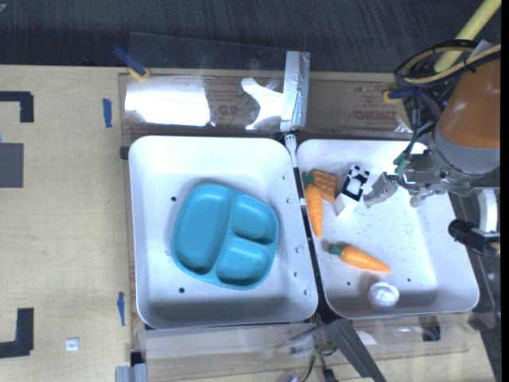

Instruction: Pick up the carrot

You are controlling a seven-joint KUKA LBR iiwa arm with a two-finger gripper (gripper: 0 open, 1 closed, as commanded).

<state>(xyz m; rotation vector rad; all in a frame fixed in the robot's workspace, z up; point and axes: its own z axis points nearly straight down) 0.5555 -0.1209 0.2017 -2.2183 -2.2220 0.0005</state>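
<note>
Camera view. You have two carrots in the right bin (457,289). One carrot (363,257) lies loose near the bin's middle, green top toward 9 o'clock, orange tip toward 4 o'clock. A second carrot (315,208) lies along the bin's 9 o'clock wall, just beside a brown waffle-like piece (325,182). A black-and-white block (354,183) sits toward 12 o'clock, and a small white cap-like object (383,294) toward 6 o'clock. The left bin (151,213) holds a blue divided tray (227,234).

Step in hand, by your reading: approach, no grasp made. The tool (380,191) hangs over the right bin's upper part, near the block, well apart from the loose carrot and with nothing between its fingers. Whether those fingers stand apart or together, you cannot tell; they read as one grey blur against the white floor.

Next move calls for travel toward 6 o'clock, then a close across the loose carrot's narrow width, since that one is free of the wall.

Hard to make out: the tool's height above the bin floor. The arm is cut off at the 3 o'clock edge.
</note>
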